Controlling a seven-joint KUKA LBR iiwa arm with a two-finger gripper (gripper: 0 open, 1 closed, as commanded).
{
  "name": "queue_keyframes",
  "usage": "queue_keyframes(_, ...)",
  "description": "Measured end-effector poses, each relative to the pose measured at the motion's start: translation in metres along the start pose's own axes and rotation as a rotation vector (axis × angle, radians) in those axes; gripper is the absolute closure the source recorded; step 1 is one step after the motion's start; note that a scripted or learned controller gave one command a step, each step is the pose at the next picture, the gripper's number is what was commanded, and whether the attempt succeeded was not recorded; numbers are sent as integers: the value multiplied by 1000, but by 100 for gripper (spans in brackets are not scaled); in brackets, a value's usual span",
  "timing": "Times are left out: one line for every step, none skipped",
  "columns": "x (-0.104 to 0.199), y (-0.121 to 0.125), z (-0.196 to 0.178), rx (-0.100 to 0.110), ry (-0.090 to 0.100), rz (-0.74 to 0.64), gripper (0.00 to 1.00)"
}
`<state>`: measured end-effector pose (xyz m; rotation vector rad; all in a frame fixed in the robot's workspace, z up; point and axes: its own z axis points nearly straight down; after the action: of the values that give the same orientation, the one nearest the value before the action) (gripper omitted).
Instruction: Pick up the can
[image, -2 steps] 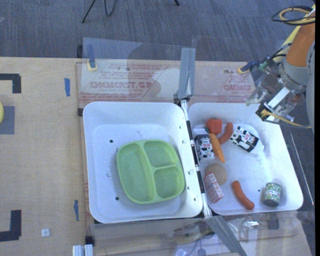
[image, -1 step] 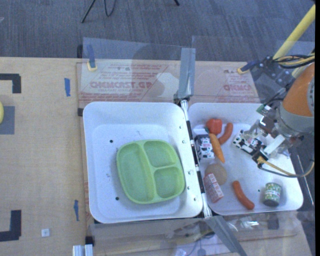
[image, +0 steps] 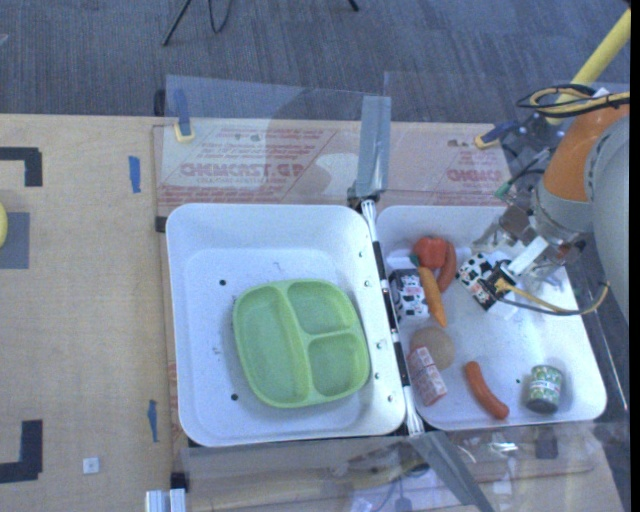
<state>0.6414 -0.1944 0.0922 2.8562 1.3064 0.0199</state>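
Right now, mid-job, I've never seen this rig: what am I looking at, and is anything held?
One fixed camera looks down at a slant on a bench with two white bins. The grey arm with the orange band reaches in from the right; its gripper hangs over the far part of the right bin, and I cannot see it holding anything. The left bin holds a green divided plate. The right bin holds the can, near its front right corner, plus a sausage, a carrot and other small items.

Soft even light, slight blur
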Motion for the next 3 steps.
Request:
queue_keyframes(0, -1, -9, 1, -5, -4, 100)
queue_keyframes(3, 20, -159, 5, -11, -188, 100)
queue_keyframes(-16, -16, -48, 8, -11, -34, 100)
